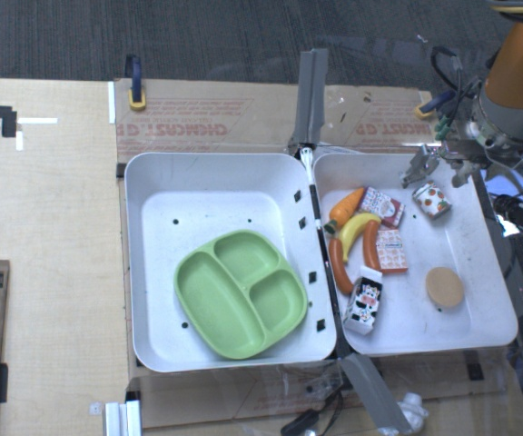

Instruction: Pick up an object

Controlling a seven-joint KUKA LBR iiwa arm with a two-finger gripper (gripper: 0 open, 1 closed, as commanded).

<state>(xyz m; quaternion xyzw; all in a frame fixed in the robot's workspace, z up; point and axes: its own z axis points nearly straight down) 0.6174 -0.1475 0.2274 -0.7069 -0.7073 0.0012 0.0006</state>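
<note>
Gripper (445, 157) over the far edge of the right bin (479, 330) now, arm (516, 62) coming in from the right, orange band up top. You can see its two fingers splayed apart, one toward the left, one toward the right, and nothing between them, so it has hold of nothing.

Just near of those fingers sits a small strawberry-print can (432, 201), lying on its side by the look of it, apart from the rest. That's your closest candidate, I'd say. It looks free on all sides, so drop straight down and centre the fingers across its short width. If it's round it may roll, so close squarely.

Left of it is the crowded patch: carrot (346, 205), banana (357, 230), two sausages (371, 244), a couple of little red cartons (390, 249), all touching or overlapping. Steer clear; a finger would likely land on a neighbour there.

Cow-print milk carton (364, 302) lies near the divider, tight to the wall. Round cookie (444, 288) sits alone on the near right, but it's flat and low, hard to pinch.

Green divided plate (241, 292) in the left bin (152, 243), too wide, I'd guess.
</note>
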